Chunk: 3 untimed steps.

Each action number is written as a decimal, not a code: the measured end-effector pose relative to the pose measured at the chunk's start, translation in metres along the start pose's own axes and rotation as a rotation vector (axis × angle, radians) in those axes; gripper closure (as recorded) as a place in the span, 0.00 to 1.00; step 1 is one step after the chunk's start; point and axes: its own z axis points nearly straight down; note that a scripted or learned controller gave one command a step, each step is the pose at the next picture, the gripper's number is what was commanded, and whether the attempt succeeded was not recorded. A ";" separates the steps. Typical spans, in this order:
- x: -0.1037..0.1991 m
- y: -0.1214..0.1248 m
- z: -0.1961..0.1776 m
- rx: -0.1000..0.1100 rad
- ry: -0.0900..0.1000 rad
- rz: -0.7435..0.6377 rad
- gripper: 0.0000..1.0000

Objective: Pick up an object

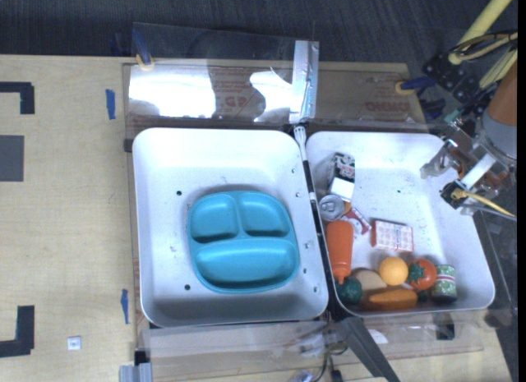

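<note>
Two white bins sit side by side at mid-frame. I see a blue divided tray [243,239] lying flat in the left bin [156,208]. The right bin [394,146] holds the clutter along its left and lower parts: a small black-and-white carton [344,165] near the top left, a silver can [330,206] just below it, an orange carrot-shaped bottle [339,249] running down the left wall, a pink-and-white box [392,235] at centre, and an orange ball [394,271], a toy carrot [394,297], a red toy [423,273] and a small green-labelled can [445,282] bunched along the bottom edge. My gripper [464,177] hangs at the right edge of the frame over that bin's right rim, holding nothing; I cannot tell how its jaws stand.
</note>
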 end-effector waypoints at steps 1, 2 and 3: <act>0.019 -0.002 0.004 0.003 -0.001 -0.217 0.00; 0.059 -0.057 0.013 0.007 -0.002 0.211 0.00; -0.023 -0.027 -0.024 0.001 0.000 0.355 0.00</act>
